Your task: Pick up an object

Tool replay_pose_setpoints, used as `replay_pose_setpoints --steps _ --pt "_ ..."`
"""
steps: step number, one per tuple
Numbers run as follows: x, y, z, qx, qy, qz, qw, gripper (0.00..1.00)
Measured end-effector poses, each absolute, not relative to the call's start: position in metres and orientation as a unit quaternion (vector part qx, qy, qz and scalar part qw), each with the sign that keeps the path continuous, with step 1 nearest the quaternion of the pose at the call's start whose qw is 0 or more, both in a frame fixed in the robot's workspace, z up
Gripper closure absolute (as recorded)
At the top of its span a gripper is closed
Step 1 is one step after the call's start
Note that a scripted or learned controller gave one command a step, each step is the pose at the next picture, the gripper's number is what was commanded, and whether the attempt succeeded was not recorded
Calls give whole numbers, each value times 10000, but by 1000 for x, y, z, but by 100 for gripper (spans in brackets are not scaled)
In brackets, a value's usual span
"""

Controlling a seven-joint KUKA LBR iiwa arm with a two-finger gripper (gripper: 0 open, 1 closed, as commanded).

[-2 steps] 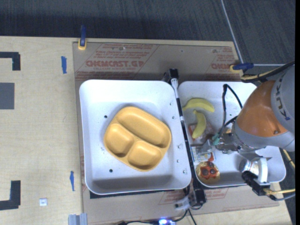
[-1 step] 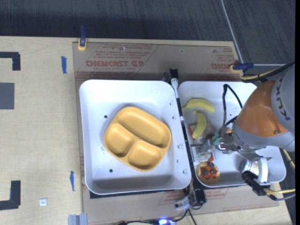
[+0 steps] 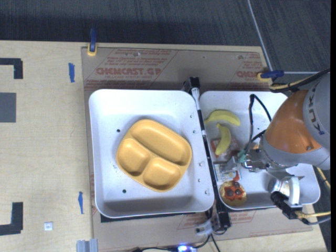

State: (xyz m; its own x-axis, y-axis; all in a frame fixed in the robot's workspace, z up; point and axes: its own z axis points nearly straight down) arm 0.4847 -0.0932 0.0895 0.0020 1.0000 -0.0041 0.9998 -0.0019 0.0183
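Bins of shallow white plastic are seen side by side on the table (image 3: 42, 156), which is covered under them by a sheet of printed cardboard (image 3: 131, 67). The left bin (image 3: 105, 109) is occupied by a yellow tray (image 3: 153, 154) with three rounded compartments, set at a slant near its middle. In the right bin (image 3: 310, 193), two yellow bananas (image 3: 223, 127) are found near the far left corner, one curved across, the other lying lengthwise just beside it. A small round orange and red object (image 3: 234, 192) is placed near the front left corner. The arm (image 3: 296, 130), grey with an orange band, is reached in from the right over this bin, and the tool (image 3: 233, 164) is lowered between the bananas and the round object; whether it is wide, narrow or holding anything cannot be told
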Motion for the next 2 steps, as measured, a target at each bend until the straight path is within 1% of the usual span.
replay_pose_setpoints --steps 2 --pt "485 -93 89 7078 7063 52 79 0"
